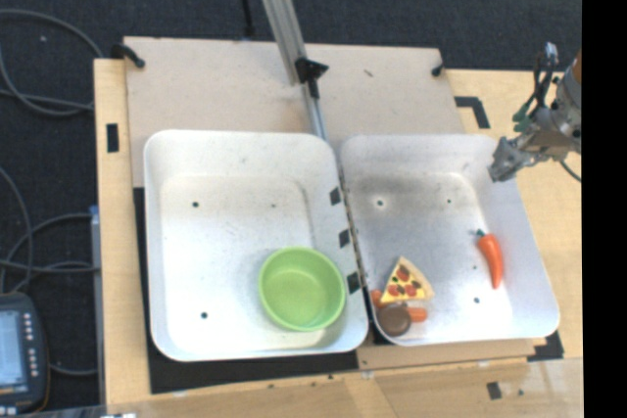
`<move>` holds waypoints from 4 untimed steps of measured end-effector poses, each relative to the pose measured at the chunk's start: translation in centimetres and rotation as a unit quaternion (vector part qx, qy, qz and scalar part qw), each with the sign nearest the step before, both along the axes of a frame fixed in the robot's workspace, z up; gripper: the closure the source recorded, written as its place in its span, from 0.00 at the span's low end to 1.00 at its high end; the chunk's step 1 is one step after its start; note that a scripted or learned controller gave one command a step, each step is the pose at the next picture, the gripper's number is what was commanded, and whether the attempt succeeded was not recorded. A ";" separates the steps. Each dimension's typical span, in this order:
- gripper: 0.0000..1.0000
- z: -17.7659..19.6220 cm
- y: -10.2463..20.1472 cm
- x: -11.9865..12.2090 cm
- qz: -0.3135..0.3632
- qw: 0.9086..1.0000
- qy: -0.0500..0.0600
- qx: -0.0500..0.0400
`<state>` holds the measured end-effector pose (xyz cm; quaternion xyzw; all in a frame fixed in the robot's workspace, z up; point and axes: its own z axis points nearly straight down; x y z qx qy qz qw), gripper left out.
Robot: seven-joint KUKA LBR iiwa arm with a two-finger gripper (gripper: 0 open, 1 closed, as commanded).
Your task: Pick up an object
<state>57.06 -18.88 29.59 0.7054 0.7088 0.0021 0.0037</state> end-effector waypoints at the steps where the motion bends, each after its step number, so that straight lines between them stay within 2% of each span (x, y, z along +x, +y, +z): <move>1: 1.00 -0.7 5.6 2.1 0.001 1.000 0.003 0.000; 3: 1.00 -3.7 16.0 4.9 0.000 1.000 0.005 0.001; 4: 1.00 -3.1 21.2 5.7 0.001 1.000 0.003 0.002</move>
